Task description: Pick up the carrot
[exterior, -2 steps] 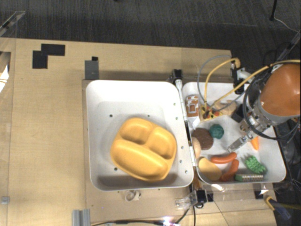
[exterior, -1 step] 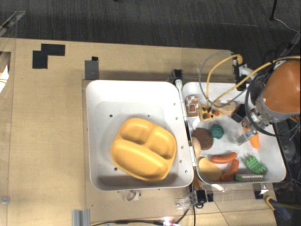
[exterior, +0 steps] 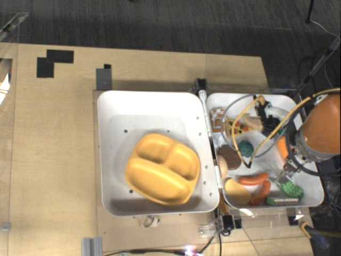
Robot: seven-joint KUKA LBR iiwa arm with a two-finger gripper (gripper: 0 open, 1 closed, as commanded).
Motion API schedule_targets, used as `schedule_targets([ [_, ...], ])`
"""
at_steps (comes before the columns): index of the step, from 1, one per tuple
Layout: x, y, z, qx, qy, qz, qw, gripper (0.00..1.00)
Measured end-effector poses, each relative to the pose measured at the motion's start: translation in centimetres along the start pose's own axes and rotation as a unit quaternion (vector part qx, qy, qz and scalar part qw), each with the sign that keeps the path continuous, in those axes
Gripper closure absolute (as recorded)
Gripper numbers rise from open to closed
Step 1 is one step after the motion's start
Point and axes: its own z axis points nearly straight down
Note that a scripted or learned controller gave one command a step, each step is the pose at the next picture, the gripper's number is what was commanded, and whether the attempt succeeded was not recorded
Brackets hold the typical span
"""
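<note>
Right bin (exterior: 319, 195): carrot (exterior: 253, 180) lengthwise left-right

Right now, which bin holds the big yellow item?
The left bin: the big yellow item lies alone in it. The right bin holds small mixed items.

High slanted look-down (fixed) over both bins (exterior: 106, 159)

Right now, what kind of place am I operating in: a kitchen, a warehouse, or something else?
Most likely a robotics lab test bench, not a kitchen. Two white bins sit on a plywood bench, toy food like the carrot fills the right one, and loose cables trail over it.
</note>
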Motion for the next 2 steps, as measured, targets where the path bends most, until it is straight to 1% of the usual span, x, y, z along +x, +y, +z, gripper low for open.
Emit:
schedule_targets([
  [1, 0.0, 0.1, 0.2, -0.001, -0.001, 0.001, 1.0000, 0.00],
  [2, 1.1, -0.1, 0.3, 0.000, -0.003, -0.272, 0.9622, 0.00],
])
